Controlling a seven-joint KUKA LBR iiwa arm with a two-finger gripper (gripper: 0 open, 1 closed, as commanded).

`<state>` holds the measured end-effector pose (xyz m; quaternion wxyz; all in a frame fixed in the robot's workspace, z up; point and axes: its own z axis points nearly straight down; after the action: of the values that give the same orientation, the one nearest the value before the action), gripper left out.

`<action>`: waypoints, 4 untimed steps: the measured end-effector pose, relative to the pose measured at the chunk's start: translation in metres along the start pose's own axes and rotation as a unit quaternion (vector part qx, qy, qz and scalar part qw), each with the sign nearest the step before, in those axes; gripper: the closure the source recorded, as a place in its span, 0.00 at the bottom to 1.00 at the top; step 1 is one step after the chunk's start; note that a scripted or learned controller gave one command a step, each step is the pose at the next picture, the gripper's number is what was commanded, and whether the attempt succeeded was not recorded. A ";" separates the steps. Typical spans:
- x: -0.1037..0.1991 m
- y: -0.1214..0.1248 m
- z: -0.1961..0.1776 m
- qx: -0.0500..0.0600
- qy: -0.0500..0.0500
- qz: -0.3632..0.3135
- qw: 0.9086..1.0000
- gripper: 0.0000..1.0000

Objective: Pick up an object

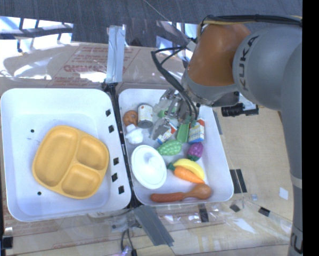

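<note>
Objects in your right bin [219, 159] lie unlifted; gripper [167, 122] sits low among them, its grip impossible to tell.

Hand [167, 122] fingers lost in clutter — arm [266, 52] cropped at right edge

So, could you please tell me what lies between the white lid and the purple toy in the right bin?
In the camera view, a banana and carrot lie between the white lid and purple toy.
</note>
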<state>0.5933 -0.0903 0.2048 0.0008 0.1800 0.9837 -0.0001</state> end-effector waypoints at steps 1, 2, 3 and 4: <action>-0.033 -0.009 0.086 -0.003 -0.014 -0.045 0.999 0.00; -0.022 0.003 0.091 -0.006 -0.023 0.041 0.999 0.00; -0.008 -0.012 0.086 -0.006 -0.022 0.048 0.999 0.00; 0.009 -0.011 0.090 -0.010 -0.028 0.137 0.990 0.00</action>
<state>0.5811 -0.0972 0.1143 0.0300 0.3134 0.9491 0.0049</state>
